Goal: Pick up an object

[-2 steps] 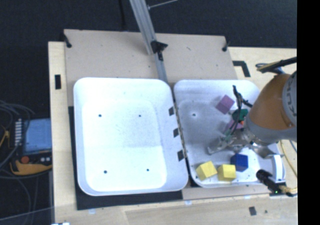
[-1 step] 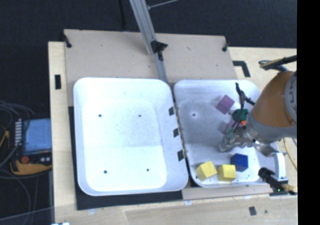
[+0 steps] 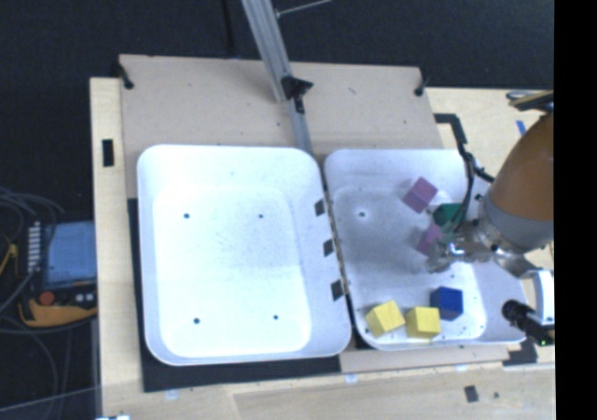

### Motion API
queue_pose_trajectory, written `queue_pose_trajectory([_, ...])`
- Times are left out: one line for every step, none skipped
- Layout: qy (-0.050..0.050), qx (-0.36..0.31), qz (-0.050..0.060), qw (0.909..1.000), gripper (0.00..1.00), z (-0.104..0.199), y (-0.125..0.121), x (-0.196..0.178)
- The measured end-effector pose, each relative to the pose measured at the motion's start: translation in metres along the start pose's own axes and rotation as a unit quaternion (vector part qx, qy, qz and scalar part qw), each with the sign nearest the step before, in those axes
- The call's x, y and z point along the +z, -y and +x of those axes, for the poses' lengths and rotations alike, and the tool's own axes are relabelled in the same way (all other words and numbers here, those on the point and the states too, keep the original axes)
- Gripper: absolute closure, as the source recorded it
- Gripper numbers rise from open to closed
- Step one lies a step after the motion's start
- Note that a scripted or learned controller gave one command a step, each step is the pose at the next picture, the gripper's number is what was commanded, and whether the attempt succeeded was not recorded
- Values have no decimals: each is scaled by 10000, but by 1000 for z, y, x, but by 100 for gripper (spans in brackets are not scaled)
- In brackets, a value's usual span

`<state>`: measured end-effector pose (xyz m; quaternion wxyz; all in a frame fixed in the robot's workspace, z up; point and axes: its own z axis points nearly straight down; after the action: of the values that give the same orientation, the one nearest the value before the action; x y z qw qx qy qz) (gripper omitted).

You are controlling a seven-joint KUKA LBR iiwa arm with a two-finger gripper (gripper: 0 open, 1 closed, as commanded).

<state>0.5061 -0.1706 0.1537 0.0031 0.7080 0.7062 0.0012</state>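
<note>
Claw (image 3: 446, 255) sits low in the right bin (image 3: 373, 175), right at a purple block (image 3: 428, 240) that it partly hides; can't tell if it's released or clenched, view too coarse. A second purple block (image 3: 420, 193) and a green piece (image 3: 449, 215) lie just beside it. Risk: the claw nudges neighbours or pinches an edge, so the block slips out on lift. Blue block (image 3: 448, 301) and two yellow blocks (image 3: 384, 318) sit near the front wall, well apart from this.

Arm (image 3: 527, 187) comes in from right, orange band up top, grey wrist angled down-left. Gripper (image 3: 438, 259) sits low at wrist end (too blurry to make out more).
</note>
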Motion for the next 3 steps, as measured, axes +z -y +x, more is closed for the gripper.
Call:
queue_pose_trajectory([2,-16,-4,10000,100,-8,2,-46])
queue_pose_trajectory([2,-27,-5,10000,100,-10,0,-88])
queue_pose_trajectory([-18,-49,25,10000,100,42,-10,-78])
